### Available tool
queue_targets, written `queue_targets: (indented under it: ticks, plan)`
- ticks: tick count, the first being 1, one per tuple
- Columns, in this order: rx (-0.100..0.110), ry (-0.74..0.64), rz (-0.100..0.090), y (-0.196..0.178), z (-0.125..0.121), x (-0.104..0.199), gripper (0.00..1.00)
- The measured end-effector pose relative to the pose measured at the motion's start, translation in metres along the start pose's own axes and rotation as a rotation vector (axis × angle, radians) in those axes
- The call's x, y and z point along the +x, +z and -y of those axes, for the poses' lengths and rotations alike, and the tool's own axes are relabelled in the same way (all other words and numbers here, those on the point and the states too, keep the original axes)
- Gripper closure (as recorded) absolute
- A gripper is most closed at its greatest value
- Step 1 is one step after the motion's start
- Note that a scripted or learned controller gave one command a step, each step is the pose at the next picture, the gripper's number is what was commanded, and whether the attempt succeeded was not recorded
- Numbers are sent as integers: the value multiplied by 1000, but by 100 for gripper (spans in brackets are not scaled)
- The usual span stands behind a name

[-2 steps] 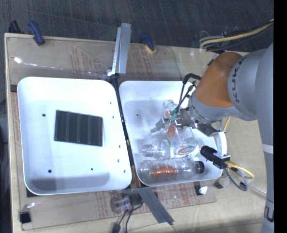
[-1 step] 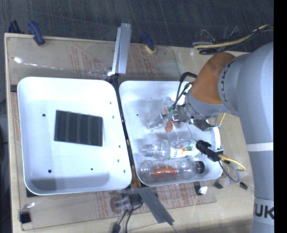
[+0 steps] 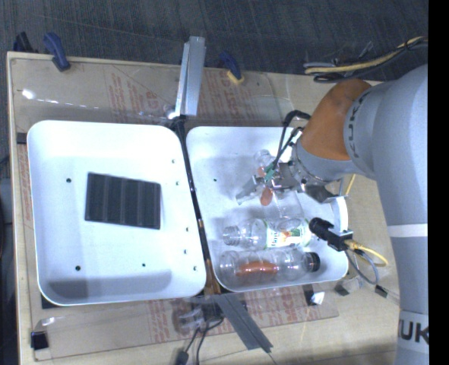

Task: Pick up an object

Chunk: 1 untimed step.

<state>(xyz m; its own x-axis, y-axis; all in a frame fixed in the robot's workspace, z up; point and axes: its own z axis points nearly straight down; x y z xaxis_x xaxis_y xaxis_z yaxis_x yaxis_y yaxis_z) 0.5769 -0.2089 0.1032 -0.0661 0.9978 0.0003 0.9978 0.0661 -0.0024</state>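
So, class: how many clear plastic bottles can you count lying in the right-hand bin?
2. One bottle with a green label lies mid-bin; the other, with a dark cap, lies along the near wall. The arm may hide more.

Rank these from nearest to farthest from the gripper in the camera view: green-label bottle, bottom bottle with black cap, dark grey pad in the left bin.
From the gripper:
1. Green-label bottle, just below it in the right bin.
2. Black-capped bottle, along that bin's lower edge.
3. Dark grey pad, across in the left bin.

both bins (image 3: 49, 204) smooth white plastic, slight gloss. bottles (image 3: 266, 238) clear glossy plastic. dark ribbed pad (image 3: 123, 201) matt, possibly rubber. counter (image 3: 95, 82) pale wood.
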Motion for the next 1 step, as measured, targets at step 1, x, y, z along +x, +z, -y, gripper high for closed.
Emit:
queue_targets:
  ticks: [1]
  plan:
    - [-1,-15,0,-94,-54,35,100]
